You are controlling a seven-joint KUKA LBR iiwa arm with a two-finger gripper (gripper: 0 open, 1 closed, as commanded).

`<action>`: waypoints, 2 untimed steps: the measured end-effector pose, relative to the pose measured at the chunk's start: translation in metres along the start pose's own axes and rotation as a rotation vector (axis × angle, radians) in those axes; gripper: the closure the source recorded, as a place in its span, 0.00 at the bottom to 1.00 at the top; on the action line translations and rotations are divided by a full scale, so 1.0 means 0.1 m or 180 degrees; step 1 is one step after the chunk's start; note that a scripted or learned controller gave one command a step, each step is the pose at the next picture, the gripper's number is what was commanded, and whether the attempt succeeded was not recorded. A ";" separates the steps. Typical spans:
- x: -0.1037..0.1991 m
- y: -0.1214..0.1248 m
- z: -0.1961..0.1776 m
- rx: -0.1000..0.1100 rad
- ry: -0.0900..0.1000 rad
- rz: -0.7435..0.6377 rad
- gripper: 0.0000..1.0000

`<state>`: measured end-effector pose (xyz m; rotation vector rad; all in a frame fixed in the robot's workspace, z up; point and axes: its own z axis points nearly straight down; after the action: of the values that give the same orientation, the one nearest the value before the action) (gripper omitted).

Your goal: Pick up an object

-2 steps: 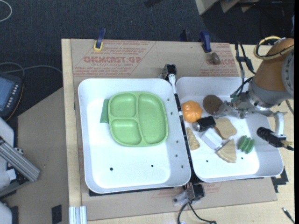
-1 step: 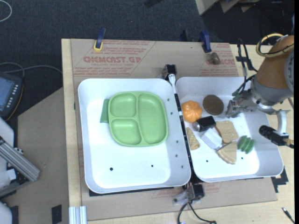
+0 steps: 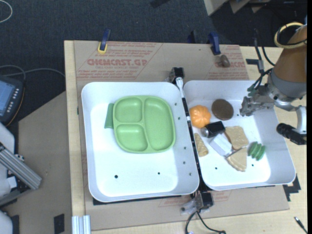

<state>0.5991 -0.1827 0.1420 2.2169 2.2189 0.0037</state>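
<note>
So nothing's been picked up yet as far as I can see. The claw (image 3: pixel 245 106) sits over the far right part of the right bin (image 3: pixel 278 165), just right of the brown disc (image 3: pixel 223 109), and there's nothing between its fingers. Whether the fingers are apart or together, I honestly can't tell from this angle; it's a small dark blob against the white.

All the candidates lie loose in the right bin: an orange ball (image 3: pixel 200 116) by the divider, the brown disc next to it, a black-and-white cylinder thing (image 3: pixel 217 134) in the middle, a couple of tan bread-looking pieces (image 3: pixel 237 136), a thin tan piece (image 3: pixel 201 145) near the left wall, and a green ridged piece (image 3: pixel 256 150) off to the right. The left bin (image 3: pixel 97 179) just has the green divided plate (image 3: pixel 144 124).

If it goes for the nearest thing, that's the brown disc. It looks round and lying flat, so no real long axis to line up with. The cylinder is the opposite case: its long axis runs diagonally, upper-left to lower-right, black end pointing toward the orange ball.

So the whole job is still ahead: descend, close, lift.
</note>
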 end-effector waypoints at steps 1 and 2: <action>0.04 -0.08 -0.53 0.0004 0.0000 -0.0001 1.00; 0.04 -0.07 -0.85 0.0000 0.0000 -0.0001 1.00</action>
<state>0.5914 -0.1790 0.2268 2.2166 2.2193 0.0037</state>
